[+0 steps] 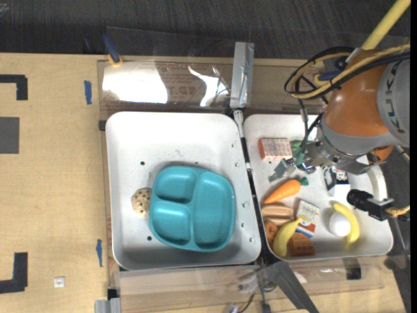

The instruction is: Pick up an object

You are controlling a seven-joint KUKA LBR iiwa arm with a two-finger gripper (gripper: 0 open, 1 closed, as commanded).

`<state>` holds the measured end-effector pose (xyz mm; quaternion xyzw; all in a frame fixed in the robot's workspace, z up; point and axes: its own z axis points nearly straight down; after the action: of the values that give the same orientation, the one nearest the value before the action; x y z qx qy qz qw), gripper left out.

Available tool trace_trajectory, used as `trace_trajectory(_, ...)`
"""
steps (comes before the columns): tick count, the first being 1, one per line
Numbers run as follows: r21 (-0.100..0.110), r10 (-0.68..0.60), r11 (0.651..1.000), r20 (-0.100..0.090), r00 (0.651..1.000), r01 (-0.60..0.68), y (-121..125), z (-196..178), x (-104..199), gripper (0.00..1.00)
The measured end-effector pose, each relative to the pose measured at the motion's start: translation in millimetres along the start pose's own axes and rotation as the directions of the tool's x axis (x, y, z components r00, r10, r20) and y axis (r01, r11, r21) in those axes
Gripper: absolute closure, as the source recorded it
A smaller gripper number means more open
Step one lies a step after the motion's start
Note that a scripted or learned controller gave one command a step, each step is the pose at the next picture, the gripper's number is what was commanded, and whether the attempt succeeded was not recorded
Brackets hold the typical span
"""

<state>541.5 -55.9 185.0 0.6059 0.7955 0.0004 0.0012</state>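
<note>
- Over the right bin [384, 240], near its back half, the gripper [306, 158] hangs below the grey-and-orange arm [355, 113]; whether it is grasping or released I cannot tell, the wrist hides too much.
- Just beside the gripper tip, toward the middle of the bin, lies a small dark green-grey object [285, 167], too blurred to name.
- Right below that, a toy carrot [285, 190] lies at a slant, its green end pointing toward the gripper.
- Behind it, near the bin's back wall, sits a small pink-and-white box [275, 148].
- Forward of the carrot there is a hot-dog-like bun [276, 212], then a yellow banana [284, 236] curled at the front, touching a brown waffle-like piece [301, 245].
- Between these stands a little white carton [306, 215] with red and blue print.
- Further right, a second banana [350, 222] curves around a white egg-like ball [339, 226].
- Near the arm's base, a small black-and-white item [337, 175] rests against the bin floor.
- Across the divider, the left bin [130, 142] bears a teal divided plate [193, 207], lying flat.
- A speckled cookie [139, 201] peeks out at the plate's left edge, touching it.
- Yellow and black cables [319, 74] loop above the arm, by the back of the bench [52, 175].
</note>
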Motion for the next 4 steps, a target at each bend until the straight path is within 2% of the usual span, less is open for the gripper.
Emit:
trace_trajectory(1, 0.002, -0.376, 0.927, -0.004, 0.927, 0.376, -35.4, 0.5, 26.2, 0.00)
trace_trajectory(2, 0.002, -0.253, 0.968, 0.000, 0.968, 0.253, -18.6, 43.3, -43.8, 0.00)
trace_trajectory(3, -0.026, -0.190, 0.981, 0.011, 0.982, 0.190, 17.0, 87.5, -47.9, 0.00)
trace_trajectory(4, 0.002, 0.323, 0.946, 0.000, 0.946, -0.323, 91.3, 99.7, -76.5, 0.00)
